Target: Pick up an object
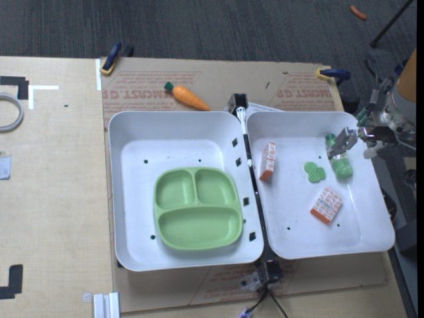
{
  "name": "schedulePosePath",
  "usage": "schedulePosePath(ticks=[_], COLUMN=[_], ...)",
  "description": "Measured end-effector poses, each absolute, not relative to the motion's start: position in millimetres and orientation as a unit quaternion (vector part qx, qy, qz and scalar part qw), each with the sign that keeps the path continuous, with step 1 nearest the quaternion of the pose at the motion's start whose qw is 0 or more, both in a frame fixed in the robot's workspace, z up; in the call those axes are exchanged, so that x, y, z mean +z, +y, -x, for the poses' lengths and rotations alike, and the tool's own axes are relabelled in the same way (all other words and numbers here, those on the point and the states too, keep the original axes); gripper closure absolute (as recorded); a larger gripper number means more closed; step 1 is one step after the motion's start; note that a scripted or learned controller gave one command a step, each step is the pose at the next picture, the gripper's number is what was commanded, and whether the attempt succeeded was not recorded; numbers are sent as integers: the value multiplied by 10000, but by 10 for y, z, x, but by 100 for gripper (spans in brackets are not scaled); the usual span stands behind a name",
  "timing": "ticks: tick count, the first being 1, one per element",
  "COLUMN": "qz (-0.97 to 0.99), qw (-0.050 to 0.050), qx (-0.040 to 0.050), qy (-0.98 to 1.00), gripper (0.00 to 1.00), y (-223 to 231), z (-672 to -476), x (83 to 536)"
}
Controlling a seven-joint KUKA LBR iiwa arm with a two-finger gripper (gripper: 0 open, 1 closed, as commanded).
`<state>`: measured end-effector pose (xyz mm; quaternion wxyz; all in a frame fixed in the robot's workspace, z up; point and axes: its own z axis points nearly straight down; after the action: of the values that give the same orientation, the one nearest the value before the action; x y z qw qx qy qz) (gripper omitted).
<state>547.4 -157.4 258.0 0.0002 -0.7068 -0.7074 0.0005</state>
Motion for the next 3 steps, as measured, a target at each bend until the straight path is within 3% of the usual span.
schedulePosePath(ticks=[1,2,3], qz=[7442,7096,7106], qw=[1,4,-1], qx=[2,1,-3], qy=[-6679,-7046,-7035], gripper=[0,0,100], y=[-1506,-1599,-1603], z=[-4847,-4775,-4784], x=[1749,920,1015])
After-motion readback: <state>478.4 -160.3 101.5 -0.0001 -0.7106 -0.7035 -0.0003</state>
